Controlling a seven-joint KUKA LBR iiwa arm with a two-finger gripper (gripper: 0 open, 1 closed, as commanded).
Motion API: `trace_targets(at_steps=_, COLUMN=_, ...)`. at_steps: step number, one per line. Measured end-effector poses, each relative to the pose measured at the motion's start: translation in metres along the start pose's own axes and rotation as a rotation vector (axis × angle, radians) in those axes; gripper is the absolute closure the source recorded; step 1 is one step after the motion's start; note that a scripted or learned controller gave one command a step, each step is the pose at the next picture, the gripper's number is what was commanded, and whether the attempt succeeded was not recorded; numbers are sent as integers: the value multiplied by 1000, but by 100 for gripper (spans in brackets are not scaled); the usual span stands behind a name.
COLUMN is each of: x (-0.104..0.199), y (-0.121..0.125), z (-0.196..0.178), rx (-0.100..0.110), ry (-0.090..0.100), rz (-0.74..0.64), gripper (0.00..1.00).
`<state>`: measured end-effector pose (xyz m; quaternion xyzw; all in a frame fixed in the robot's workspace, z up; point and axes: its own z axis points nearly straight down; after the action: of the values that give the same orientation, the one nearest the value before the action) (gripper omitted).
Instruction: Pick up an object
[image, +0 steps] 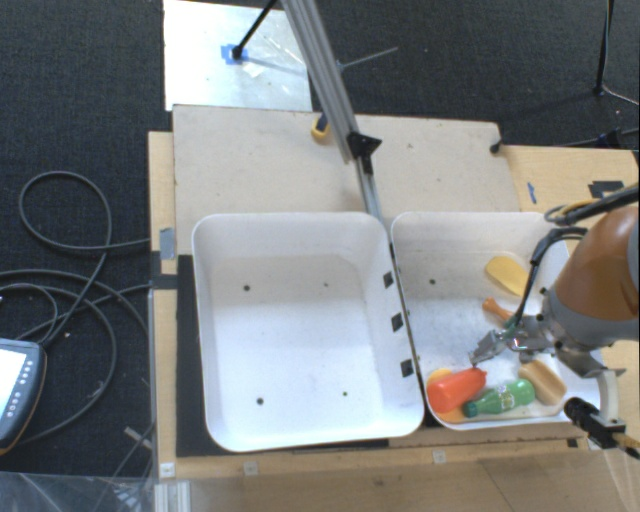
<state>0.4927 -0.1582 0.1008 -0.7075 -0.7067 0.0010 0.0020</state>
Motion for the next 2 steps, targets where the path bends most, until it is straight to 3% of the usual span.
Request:
trace_targets(at_steps=1, x=0, y=0, z=11, rx=-3, ry=0, rz=-1, gripper=0)
trace_targets(at_steps=2, x=0, y=1, z=-1, rx=-7, ry=-2, rz=-1, gripper=100)
